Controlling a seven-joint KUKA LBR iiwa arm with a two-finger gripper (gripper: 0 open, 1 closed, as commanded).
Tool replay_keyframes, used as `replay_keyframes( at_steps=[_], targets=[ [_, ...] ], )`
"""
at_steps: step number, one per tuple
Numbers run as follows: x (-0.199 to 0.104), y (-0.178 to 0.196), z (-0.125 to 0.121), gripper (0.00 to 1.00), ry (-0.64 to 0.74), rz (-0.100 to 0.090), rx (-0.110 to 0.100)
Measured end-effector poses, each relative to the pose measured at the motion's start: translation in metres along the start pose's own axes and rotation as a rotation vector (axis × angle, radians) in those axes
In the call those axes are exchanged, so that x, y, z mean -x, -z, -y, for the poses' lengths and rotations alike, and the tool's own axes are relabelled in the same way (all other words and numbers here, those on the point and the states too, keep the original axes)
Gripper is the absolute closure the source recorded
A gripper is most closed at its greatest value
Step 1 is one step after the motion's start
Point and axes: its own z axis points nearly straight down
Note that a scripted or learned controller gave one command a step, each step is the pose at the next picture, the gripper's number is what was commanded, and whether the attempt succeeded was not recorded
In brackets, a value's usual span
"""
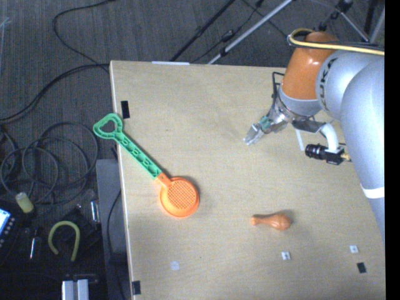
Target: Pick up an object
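A toy strainer with an orange mesh head and a long green handle lies on the left part of the tan board, its handle end reaching past the board's left edge. A small orange drumstick-shaped toy lies at the lower middle right. My gripper hangs over bare board at the upper right, pointing down and left. It is well above and apart from the drumstick and far right of the strainer. Nothing shows at its tip.
The grey arm with its orange band takes up the right side. Small square markers dot the board's lower right. Cables and a green hook lie on the dark floor to the left. Stand legs cross the top.
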Motion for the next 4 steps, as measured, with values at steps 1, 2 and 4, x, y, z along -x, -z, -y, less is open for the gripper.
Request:
replay_keyframes(
  at_steps=[1, 2, 4],
  targets=[
    [0.000, 0.000, 0.000, 0.00, 0.000, 0.000, 0.000],
    [0.000, 0.009, 0.000, 1.00, -0.001, 0.000, 0.002],
    [0.056, 0.016, 0.029, 0.00, -0.088, 0.001, 0.000]
  ],
)
